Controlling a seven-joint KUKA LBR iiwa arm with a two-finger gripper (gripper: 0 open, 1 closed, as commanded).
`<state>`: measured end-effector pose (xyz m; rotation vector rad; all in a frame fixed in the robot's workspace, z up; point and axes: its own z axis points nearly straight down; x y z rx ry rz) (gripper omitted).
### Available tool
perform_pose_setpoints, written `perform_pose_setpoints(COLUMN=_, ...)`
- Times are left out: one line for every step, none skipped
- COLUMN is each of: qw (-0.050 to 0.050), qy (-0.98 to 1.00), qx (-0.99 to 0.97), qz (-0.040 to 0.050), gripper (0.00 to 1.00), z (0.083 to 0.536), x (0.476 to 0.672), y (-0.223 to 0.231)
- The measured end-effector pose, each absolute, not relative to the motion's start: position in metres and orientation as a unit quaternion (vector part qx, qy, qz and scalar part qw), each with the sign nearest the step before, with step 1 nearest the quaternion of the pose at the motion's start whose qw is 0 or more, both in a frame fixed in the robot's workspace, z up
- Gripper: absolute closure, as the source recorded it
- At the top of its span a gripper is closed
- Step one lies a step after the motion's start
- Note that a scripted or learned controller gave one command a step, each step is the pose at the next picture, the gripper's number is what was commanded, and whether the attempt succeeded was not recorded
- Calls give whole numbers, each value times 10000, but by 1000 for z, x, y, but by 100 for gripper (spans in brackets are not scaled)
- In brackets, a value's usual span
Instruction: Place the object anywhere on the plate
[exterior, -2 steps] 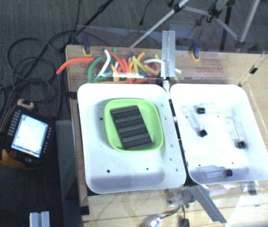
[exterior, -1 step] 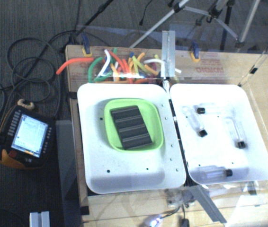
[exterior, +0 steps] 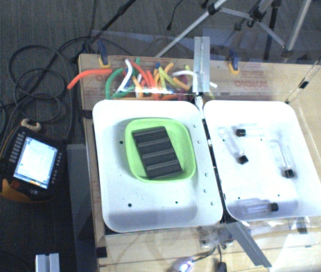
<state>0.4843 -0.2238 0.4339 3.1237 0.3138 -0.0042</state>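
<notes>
Dark ribbed block (exterior: pixel 158 152) lies flat on green plate (exterior: pixel 133 130), filling most of it, long side running 11 to 5 o'clock. Plate sits in left bin (exterior: pixel 149 208), toward 12 o'clock half. Right bin (exterior: pixel 305 152) holds four clear tubes with black caps (exterior: pixel 235 147), scattered apart. Colored cables (exterior: pixel 149 78) piled beyond bins at 12 o'clock.

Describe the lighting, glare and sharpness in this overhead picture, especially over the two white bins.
In the camera view, bright light washes out the right bin, so the clear tubes with black caps show mostly by their caps; the left bin is evenly lit, and the dark ridged block on the green plate stands out crisply; the whole picture is slightly soft, and the surrounding floor is dim.
</notes>
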Motion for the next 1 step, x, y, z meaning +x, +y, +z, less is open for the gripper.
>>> perform_pose_setpoints(qw=11, qy=1000, qx=9950, qz=-13, gripper=0, z=434, x=484, y=-224)
